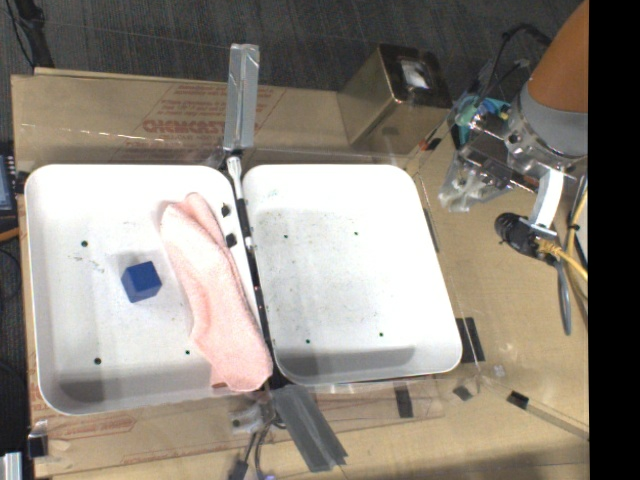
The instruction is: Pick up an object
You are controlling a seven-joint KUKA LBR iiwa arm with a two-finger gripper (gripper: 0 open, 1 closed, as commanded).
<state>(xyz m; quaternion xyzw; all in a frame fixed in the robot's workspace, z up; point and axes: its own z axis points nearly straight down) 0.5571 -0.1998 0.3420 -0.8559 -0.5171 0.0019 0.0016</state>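
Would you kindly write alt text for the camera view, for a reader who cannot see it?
Two shallow white bins sit side by side; the left bin holds a small blue cube and a pink cloth along its right wall. The gripper hangs outside the right bin, beyond its far right corner.

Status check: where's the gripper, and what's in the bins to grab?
Gripper right of both bins, above bench, holding nothing. Small blue cube and pink cloth in left white bin. Cloth lies beside cube, draped against the divider; nothing covers cube.

Two white bins (340,183) with little black specks, a plain blue cube (141,280), a pale pink towel (213,293), tan cardboard (130,108) printed in red, all over dark grey carpet (330,8).
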